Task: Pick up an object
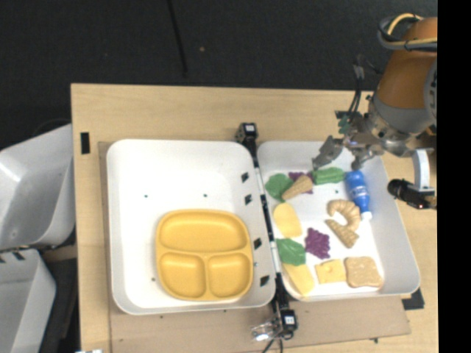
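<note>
Overhead, the gripper (344,153) hovers with fingers spread at the right bin's (403,248) far edge, above a green pickle (328,175) beside a blue bottle (358,191).

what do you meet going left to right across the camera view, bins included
left shallow white bin → yellow three-compartment plastic tray → right shallow white bin → green leaf-shaped toy → purple toy grape bunch → curved tan toy croissant → blue toy bottle
</note>
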### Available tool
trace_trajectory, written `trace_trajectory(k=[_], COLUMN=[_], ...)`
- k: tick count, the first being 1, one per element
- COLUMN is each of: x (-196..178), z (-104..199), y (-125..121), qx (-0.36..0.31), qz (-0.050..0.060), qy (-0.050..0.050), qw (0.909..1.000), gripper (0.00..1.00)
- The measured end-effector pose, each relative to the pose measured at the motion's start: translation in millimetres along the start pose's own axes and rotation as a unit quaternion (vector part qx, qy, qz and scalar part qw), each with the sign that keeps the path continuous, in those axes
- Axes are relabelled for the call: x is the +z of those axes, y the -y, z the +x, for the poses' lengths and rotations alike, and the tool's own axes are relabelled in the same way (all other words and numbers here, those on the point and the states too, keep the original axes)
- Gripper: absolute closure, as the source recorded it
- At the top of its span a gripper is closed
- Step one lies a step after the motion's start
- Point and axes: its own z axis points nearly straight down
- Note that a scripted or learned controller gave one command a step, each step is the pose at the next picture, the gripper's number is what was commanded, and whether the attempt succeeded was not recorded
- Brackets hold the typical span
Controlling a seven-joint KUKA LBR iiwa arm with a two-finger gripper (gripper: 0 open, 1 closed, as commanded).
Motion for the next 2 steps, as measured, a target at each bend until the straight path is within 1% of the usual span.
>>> trace_trajectory(k=[1,2], x=[32,32], z=[53,140], y=[73,132], qx=[-0.003,-0.005], qz=[0.005,0.003], qy=[-0.002,-0.002], qw=[1.0000,1.0000], gripper=[0.00,0.00])
